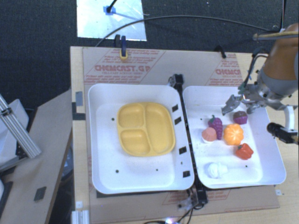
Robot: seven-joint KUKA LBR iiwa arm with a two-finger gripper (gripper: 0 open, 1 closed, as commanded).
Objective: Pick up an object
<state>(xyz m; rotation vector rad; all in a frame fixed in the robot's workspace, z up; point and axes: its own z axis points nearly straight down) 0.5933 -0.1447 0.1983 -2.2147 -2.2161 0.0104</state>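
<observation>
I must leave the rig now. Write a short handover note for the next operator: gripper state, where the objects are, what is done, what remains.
Gripper: low over the far side of the right bin, just above the purple object; it holds nothing that can be seen.
Right bin also has grapes, a pink piece, an orange, a red pepper and a white item.
Left bin: yellow divided tray.
Done: nothing picked.
Left: grasp and lift one object.

Bench fixtures and left-bin contents

A yellow three-compartment plastic tray (145, 128) lies in the left shallow white bin (105, 171). Both bins sit on a tan bench (154, 62) covered with red-lettered protective film. A blue-and-yellow clamp (123, 47) grips its far edge; beyond it, a shiny silver sheet (112, 13) lies on dark carpet.
</observation>
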